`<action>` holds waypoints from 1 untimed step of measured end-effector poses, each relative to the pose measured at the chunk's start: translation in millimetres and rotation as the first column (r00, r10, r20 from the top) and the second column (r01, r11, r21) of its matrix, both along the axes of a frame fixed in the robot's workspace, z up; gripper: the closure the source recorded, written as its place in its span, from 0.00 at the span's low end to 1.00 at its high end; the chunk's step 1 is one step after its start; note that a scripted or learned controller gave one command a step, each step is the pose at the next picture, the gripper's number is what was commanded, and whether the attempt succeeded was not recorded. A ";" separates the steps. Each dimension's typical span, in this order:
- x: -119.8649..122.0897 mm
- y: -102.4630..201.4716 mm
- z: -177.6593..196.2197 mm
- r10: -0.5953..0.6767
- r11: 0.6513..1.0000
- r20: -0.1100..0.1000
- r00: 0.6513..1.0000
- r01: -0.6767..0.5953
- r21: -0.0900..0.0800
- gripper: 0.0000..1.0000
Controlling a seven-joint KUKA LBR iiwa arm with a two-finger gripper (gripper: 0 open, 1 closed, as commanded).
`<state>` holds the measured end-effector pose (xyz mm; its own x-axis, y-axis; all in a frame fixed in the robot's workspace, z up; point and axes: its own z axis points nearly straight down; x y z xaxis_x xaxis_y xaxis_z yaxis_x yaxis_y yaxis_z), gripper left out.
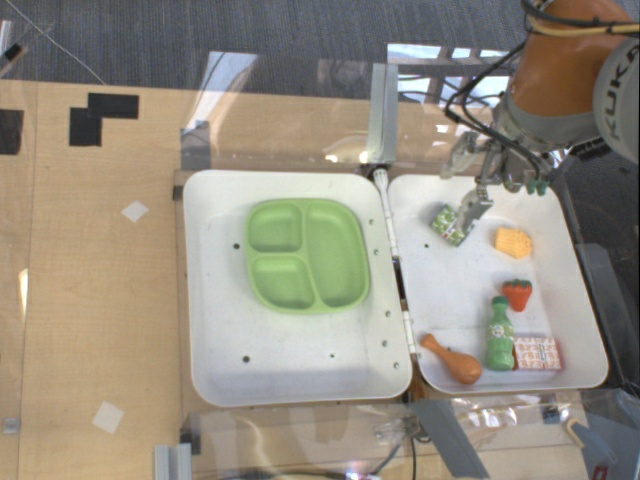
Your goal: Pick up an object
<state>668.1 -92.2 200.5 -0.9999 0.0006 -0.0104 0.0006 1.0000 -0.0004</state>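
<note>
You have two bins side by side on the bench [90, 298]: the left bin [215, 368] holds a divided plate [305, 255] lying near its middle, and the right bin [575, 298] holds everything else. In the right bin, a small block [449, 224] lies toward the far left part, with the gripper [472, 206] right at it (whether they touch, you cannot tell). To the block's right lies a cheese wedge [513, 243]. Nearer the camera sits a strawberry [516, 294], and just in front of it a bottle [499, 335]. A drumstick [452, 359] lies to the bottle's left at the near edge, and a small box [536, 354] lies just beside the bottle on its right.
</note>
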 end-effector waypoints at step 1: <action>-18.3 4.3 -100.5 -0.326 0.945 0.003 0.945 0.326 0.004 0.00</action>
<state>649.8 -87.9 100.0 -0.9451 0.3264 -0.0135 0.3263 0.9452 0.0038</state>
